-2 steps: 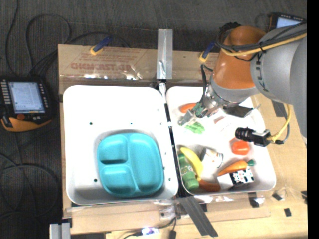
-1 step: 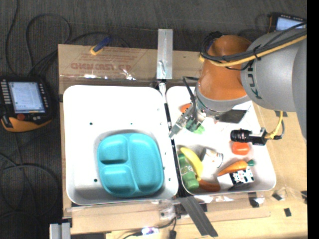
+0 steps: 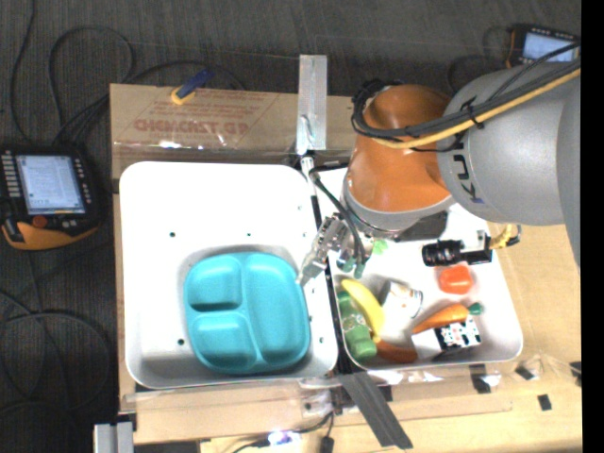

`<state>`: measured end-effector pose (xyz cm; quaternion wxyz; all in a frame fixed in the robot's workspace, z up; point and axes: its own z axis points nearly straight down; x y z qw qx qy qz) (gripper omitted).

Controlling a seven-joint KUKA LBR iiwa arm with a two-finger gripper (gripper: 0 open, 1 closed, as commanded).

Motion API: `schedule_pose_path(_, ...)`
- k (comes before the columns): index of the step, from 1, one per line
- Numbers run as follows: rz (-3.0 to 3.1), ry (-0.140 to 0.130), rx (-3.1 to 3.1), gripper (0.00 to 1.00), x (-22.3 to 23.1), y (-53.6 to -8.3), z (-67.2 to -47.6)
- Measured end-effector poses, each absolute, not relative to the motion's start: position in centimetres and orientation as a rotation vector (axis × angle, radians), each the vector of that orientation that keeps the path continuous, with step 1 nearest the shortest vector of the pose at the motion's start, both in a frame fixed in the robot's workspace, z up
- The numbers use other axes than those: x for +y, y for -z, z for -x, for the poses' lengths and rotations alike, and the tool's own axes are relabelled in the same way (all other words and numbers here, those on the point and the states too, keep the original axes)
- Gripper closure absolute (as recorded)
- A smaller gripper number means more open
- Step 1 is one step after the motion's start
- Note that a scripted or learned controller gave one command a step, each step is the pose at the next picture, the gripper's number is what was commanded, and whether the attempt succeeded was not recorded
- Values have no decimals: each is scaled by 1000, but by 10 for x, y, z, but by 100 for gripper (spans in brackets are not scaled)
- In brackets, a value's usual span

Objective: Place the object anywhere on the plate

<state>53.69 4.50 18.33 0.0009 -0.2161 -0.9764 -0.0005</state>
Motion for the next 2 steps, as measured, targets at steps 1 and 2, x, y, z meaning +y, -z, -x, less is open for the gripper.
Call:
schedule_pose_path(1,679,2,-3065,0,45,-183,-537)
schedule_pose_path(2,1219,-4,-2890,0,138,-104,-482)
